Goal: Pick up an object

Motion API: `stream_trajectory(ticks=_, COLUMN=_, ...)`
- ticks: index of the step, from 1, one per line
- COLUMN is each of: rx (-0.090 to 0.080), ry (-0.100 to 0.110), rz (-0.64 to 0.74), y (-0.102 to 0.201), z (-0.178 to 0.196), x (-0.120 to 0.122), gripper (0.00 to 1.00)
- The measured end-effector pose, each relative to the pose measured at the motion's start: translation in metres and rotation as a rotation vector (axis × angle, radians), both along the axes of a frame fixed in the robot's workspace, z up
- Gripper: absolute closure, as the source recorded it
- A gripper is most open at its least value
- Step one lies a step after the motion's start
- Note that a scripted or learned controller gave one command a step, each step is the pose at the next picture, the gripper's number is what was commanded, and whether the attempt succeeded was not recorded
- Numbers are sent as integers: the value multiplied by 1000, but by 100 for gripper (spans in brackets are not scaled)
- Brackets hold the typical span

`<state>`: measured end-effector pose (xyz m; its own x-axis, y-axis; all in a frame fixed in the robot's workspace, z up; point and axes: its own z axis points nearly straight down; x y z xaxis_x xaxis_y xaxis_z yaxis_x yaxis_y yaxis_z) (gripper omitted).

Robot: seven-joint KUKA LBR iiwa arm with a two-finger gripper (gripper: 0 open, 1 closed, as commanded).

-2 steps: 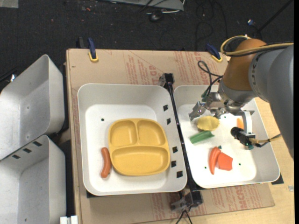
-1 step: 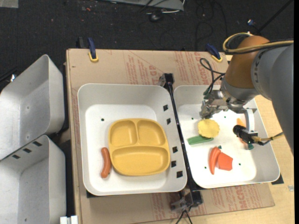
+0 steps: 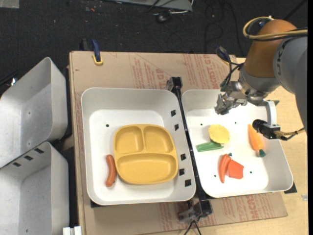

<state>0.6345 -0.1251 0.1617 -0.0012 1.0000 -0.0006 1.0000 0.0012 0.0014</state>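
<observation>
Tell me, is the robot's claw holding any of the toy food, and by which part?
No, nothing is held. The gripper hangs above the back of the right bin, apart from the yellow corn and the carrot.

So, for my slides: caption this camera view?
Claw hovers over the right bin of toy food; yellow tray sits left.

Smooth white plastic bins, matt yellow plastic tray, glossy sausage, raw printed cardboard base (creased), glossy orange arm band
</observation>
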Motion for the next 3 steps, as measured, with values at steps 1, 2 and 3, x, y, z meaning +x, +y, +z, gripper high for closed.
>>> stream_trajectory(ticks=1, rx=-1, ry=-6, rz=2, y=1, z=51, x=11, gripper=100)
stream_trajectory(ticks=2, rx=-1, ry=-4, rz=2, y=3, z=96, x=20, gripper=100)
stream_trajectory(ticks=3, rx=2, ry=3, rz=6, y=53, z=95, x=10, gripper=100)
